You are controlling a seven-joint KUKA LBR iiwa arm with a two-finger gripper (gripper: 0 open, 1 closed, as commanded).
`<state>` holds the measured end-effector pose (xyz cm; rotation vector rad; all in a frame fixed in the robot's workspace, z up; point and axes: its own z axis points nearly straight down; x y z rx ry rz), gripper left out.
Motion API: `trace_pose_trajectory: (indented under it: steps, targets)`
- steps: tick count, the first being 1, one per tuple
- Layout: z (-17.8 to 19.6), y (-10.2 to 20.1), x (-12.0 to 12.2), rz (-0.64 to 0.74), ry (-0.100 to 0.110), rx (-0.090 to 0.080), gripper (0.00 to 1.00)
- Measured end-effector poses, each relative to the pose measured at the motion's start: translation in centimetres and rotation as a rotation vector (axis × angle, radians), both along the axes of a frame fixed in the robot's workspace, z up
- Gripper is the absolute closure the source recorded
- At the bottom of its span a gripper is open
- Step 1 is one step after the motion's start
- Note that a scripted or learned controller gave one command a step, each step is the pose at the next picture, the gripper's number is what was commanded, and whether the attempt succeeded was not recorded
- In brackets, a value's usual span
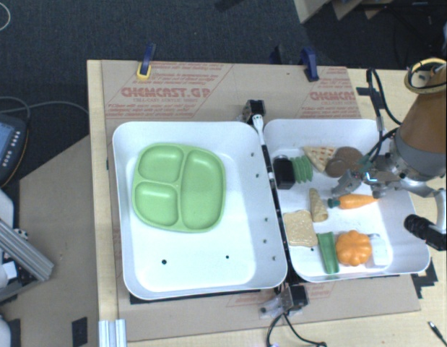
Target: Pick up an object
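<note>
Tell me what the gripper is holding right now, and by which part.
It cannot be told. The gripper sits low over the right bin, right at the carrot's green end, but no grasp shows.

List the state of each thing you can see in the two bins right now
green divided plate: flat in left bin, compartments bare
carrot: lying in right bin, by the gripper
orange pumpkin: resting near right bin's front edge
brown round piece: resting behind the gripper

My arm is showing an orange band above a grey wrist, with black cables looping beside it, and my hand is looking metallic grey with small teal marks.
</note>
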<state>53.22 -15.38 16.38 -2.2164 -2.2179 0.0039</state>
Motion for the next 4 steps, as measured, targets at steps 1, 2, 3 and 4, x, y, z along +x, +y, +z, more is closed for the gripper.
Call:
trace_pose_trajectory:
  steps: [1,2,3,4]
  targets:
    - [-5.9,-0.4,0.7,-0.002,-0.004,-0.003,0.00]
    - [-7.3,-0.8,1.2,-0.002,-0.023,-0.014,0.00]
    - [-5.7,-0.8,1.5,-0.002,-0.036,-0.017,1.00]
    - [-1.2,-1.3,2.1,0.000,-0.013,-0.006,1.00]
